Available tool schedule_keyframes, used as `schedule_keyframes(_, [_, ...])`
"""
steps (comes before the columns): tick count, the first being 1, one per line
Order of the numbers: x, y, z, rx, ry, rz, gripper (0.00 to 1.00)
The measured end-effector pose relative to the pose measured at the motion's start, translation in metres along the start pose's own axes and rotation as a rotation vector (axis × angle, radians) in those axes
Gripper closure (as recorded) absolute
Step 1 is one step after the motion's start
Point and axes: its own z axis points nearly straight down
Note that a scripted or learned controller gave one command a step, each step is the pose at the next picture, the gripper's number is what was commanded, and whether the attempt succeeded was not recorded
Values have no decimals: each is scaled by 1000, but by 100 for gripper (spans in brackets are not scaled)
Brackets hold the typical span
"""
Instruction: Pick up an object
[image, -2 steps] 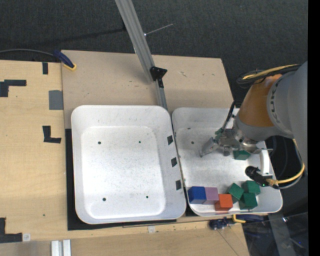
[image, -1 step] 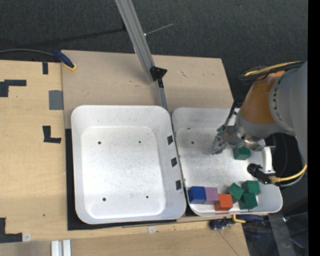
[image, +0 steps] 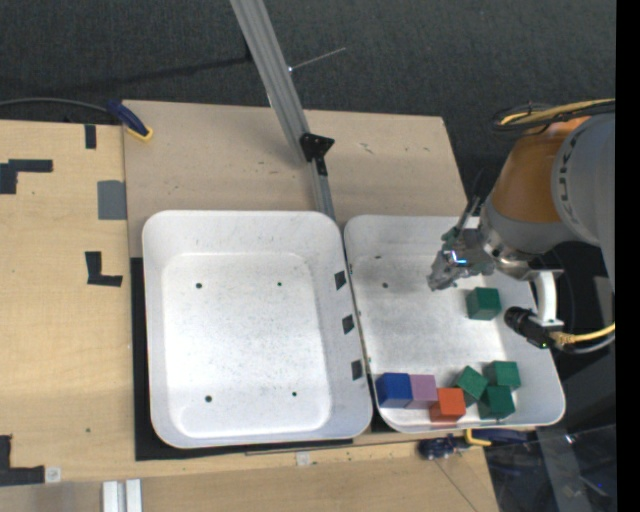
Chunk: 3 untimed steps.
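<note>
Hand (image: 447, 270) sits low over the right bin (image: 400, 320), just left of the lone green cube (image: 483, 303), which lies apart from the bottom-edge cluster, likely your easiest pick; you cannot tell its spread

The end effector (image: 448, 266) is too small and blurred to judge. The arm (image: 560, 200) runs off the right edge. The surface (image: 60, 300) is cut off at left and near edges.
</note>
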Motion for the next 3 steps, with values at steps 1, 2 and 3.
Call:
schedule_keyframes(1, [1,-3,-43,0,0,1,100])
schedule_keyframes(2, [-7,-8,-97,-2,-1,2,100])
schedule_keyframes(3, [42,-12,-85,5,1,-2,100])
